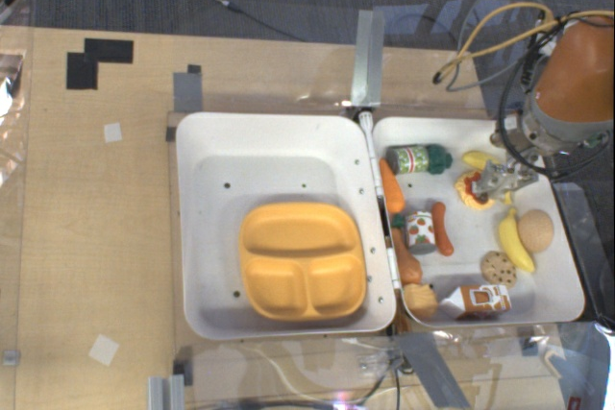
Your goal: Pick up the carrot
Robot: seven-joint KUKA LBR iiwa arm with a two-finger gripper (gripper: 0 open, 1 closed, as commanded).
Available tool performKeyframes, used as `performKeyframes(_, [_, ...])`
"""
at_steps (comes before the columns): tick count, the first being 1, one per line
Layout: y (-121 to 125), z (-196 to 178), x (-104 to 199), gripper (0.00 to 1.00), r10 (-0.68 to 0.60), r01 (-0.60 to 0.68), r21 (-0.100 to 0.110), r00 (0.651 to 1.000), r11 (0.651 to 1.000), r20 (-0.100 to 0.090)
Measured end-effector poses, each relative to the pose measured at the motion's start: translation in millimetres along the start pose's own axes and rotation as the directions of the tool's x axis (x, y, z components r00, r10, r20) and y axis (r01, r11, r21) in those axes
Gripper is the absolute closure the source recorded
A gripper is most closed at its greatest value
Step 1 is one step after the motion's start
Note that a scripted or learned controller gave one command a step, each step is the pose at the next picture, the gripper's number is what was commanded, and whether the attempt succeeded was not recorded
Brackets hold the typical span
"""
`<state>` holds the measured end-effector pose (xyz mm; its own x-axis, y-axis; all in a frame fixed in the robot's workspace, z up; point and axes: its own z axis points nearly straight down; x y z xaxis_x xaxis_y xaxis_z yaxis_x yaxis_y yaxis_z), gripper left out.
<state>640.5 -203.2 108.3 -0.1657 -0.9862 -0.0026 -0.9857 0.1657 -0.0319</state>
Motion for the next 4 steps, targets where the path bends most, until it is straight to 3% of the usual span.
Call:
performKeyframes(1, [-23.5,-35.9,-2.7,1.0,-0.336,0.336,-0.019,0.942,0.942,0.008])
performKeyframes(2, [-31.3,-57.8,-8.6,1.0,-0.405,0.405,-0.02,0.914,0.914,0.01])
performKeyframes(3, [-29.0,-83.1,-26.4,1.0,-0.596,0.597,-0.017,0.803,0.802,0.015])
performKeyframes(4, [-30.8,-84.8,-14.3,1.0,-0.721,0.721,-0.015,0.693,0.692,0.018])
